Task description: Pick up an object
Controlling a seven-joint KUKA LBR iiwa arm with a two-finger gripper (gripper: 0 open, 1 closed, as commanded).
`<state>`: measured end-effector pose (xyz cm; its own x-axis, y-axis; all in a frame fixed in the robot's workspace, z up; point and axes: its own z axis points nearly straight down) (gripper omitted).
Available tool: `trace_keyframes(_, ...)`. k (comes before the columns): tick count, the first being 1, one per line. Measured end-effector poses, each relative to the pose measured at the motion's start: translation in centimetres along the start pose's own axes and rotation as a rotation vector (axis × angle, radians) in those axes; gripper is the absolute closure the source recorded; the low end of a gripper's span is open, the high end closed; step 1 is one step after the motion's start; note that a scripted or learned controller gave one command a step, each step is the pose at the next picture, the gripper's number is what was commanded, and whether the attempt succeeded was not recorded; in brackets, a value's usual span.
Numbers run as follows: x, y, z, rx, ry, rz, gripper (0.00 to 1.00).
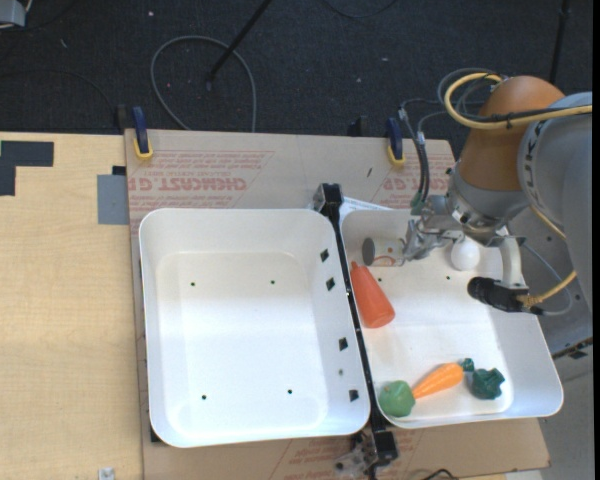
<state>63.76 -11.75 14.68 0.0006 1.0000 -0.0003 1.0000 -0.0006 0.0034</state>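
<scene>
The right bin point(525, 353) holds several objects. An orange cone-shaped piece point(370, 296) lies against its left wall. A toy carrot point(438, 379) rests near the front edge, with a green round piece point(397, 398) to its left and a dark green leafy piece point(487, 382) to its right. A white ball point(465, 255) sits at the back, just right of the wrist. A small grey piece point(368, 251) lies near the back left corner. My gripper point(416, 242) hangs low over the back of this bin, between the grey piece and the white ball.
The left bin point(180, 368) lies beside the right one, with a black divider strip point(342, 308) along the shared walls. Two clamps point(140, 140) point(394, 144) hold cardboard at the back. The arm's cables point(500, 293) loop over the right bin's right side.
</scene>
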Motion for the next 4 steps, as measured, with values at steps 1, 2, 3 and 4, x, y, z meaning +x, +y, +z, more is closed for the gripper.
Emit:
trace_keyframes(1,-0.2,0.0,-6.3,-0.001,0.0,0.0,1.0)
trace_keyframes(2,-0.3,0.0,-7.3,0.003,0.0,0.0,1.0)
trace_keyframes(3,4.7,-0.5,-7.3,0.004,0.001,-0.003,1.0)
trace_keyframes(4,10.6,-2.0,-7.5,0.004,0.001,-0.004,1.0)
